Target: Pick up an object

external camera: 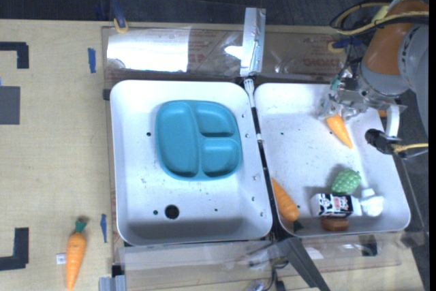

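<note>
Over the right bin's far corner, with an orange carrot-shaped piece at my tip.

My end effector (pixel 343 105) hangs over the upper right part of the right bin (pixel 300 146), and the orange piece (pixel 339 130) sits directly beneath it, slanting down toward the bin floor; I cannot tell whether I have it gripped or whether it merely lies there. I judge it the easiest target, since it lies apart from the green object (pixel 345 181), the black-and-white carton (pixel 333 204) and the second orange carrot (pixel 284 200) leaning on the divider. The left bin (pixel 129 167) holds a blue divided tray (pixel 198 139); another carrot (pixel 75 252) lies out on the desk (pixel 48 146).
</note>
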`<move>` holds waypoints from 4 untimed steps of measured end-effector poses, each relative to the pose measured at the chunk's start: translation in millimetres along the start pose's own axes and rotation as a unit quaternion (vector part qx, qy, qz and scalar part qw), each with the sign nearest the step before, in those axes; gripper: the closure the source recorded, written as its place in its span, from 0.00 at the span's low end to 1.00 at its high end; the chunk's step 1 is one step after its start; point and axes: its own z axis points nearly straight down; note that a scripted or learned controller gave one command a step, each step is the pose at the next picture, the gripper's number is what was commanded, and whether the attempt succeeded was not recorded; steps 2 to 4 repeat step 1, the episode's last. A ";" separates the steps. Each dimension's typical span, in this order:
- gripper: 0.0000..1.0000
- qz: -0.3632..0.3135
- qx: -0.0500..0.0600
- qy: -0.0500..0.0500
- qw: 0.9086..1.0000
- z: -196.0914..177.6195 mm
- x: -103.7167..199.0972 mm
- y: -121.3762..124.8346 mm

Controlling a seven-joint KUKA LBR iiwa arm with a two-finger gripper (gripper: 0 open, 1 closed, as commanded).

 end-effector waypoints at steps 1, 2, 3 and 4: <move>1.00 0.053 0.000 0.002 0.999 -81.7 58.0 -7.4; 1.00 0.053 0.000 0.002 0.999 -81.7 58.0 -7.4; 1.00 0.053 0.000 0.002 0.999 -81.7 58.0 -7.4; 1.00 0.053 0.000 0.002 0.999 -81.7 58.0 -7.4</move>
